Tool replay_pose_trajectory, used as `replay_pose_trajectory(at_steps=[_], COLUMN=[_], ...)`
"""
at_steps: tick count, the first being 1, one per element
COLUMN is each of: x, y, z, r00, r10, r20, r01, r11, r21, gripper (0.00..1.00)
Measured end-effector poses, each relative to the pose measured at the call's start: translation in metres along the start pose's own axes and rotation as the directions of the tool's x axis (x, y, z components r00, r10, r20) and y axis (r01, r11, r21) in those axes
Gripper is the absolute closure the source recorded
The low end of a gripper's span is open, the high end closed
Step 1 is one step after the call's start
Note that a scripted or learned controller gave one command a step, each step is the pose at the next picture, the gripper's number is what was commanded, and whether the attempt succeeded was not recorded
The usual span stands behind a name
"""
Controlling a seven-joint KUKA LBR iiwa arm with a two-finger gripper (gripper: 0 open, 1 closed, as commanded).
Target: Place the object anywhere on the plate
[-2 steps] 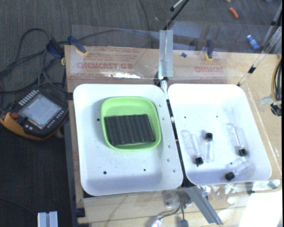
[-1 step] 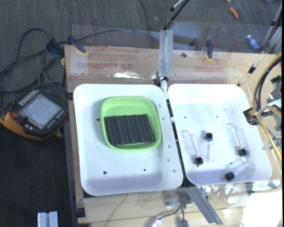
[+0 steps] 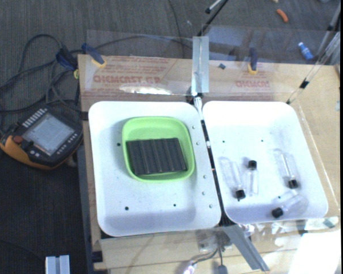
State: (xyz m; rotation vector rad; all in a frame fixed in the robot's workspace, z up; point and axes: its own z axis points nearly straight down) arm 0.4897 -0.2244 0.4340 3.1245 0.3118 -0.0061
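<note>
Saw a shallow white left bin (image 3: 103, 153) and a matching right bin (image 3: 308, 147) side by side across mid-frame. Found a lime-green square plastic plate (image 3: 157, 128) in the left one, with a dark ribbed mat (image 3: 156, 156) inside it. Counted four clear black-capped vials (image 3: 286, 167) loose at lower right, none on the plate. Could not tell the pincer's state. Judged the risk: a round, slick vial could roll or slip from a pinch, and two lay close enough together to foul a grasp.

bright, even overhead light; the two shallow white plastic bins (image 3: 154, 216) glare slightly, shadows stay faint, and the whole frame is softly blurred.
</note>
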Motion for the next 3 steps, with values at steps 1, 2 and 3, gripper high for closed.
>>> replay_pose_trajectory(at_steps=[1, 2, 3], x=[-0.006, -0.006, 0.001], y=[-0.003, -0.003, 0.000], z=[0.169, 0.278, 0.152], r00=[1.000, 1.000, 1.000], r10=[-0.002, -0.002, -0.005], r20=[0.002, 0.002, 0.001], r01=[0.002, 0.002, 0.005], r11=[1.000, 1.000, 1.000], r21=[0.004, 0.005, 0.001], gripper=[0.00, 0.00, 0.00])
